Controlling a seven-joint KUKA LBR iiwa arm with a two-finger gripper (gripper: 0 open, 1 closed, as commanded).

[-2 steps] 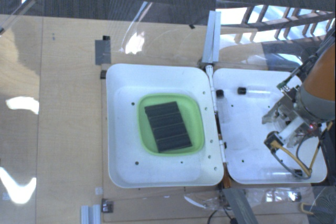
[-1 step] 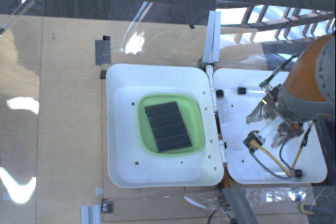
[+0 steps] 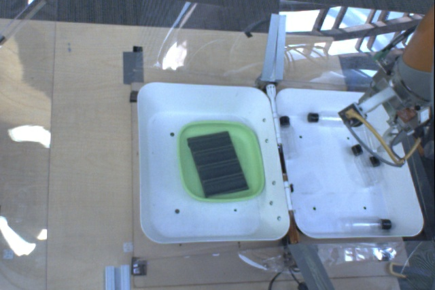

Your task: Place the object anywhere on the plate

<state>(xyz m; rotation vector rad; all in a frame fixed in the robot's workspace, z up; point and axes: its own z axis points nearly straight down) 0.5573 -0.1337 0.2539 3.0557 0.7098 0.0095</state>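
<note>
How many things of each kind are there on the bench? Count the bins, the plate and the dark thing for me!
White bins: 2, the left bin and the right bin
Green plate: 1
Dark ridged block, lying on the plate: 1
Robot arm: 1
Total: 5

Fixed overhead camera, slanted down, both bins [image 3: 204,95]

Dark grey ribbed block [image 3: 217,164] (striped lengthwise) | lime-green plate [image 3: 253,153] | white bins [image 3: 158,146] | pale wood bench [image 3: 75,146]
</note>
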